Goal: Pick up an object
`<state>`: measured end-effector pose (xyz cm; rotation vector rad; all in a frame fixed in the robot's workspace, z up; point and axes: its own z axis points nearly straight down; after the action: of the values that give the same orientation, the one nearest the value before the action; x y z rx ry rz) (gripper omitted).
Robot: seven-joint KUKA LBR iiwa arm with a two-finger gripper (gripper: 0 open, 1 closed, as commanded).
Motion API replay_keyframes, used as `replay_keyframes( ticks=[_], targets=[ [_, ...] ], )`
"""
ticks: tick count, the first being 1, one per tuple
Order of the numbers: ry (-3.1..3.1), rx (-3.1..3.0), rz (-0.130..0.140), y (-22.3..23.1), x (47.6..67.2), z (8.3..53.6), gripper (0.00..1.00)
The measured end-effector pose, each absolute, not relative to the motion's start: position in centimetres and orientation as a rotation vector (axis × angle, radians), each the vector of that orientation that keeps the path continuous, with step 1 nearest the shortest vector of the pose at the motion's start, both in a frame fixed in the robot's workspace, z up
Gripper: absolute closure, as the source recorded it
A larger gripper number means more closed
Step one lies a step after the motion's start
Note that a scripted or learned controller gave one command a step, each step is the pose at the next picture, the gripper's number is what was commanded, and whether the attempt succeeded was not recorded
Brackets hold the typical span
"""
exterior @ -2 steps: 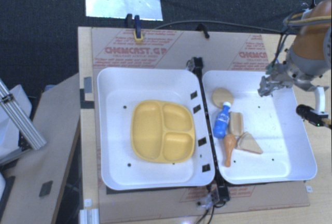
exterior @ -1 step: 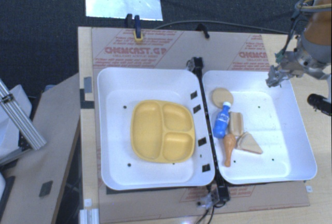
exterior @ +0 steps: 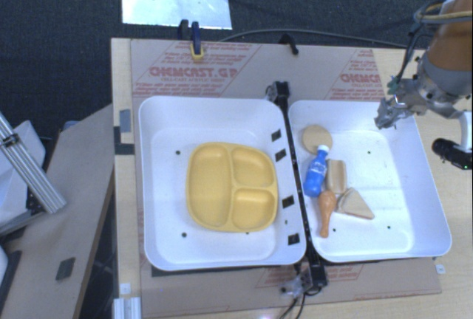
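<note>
Carrot [exterior: 326, 213], wedge [exterior: 356, 204], blue bottle [exterior: 316, 171] clustered; end effector [exterior: 389, 114] well apart, grip state unclear.

Wooden bench [exterior: 89, 162] under a printed cardboard sheet [exterior: 222, 66], two white bins [exterior: 159, 125] side by side atop.

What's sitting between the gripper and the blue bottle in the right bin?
Nothing visible. The gripper hangs over the right bin's far right corner; the bottle lies toward the bin's left side, with bare white floor between them. A round tan piece lies just beyond the bottle, off that line.
</note>
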<state>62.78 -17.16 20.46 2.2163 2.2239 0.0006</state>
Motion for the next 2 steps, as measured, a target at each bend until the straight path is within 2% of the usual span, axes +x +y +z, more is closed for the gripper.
replay_keyframes(
  ticks=[1, 2],
  targets=[
    [2.233, 2.212, 0.004, -11.4, 62.9, 20.0, 1.00],
    [2.232, 2.212, 0.003, -7.1, 61.9, 20.4, 1.00]
  ],
)
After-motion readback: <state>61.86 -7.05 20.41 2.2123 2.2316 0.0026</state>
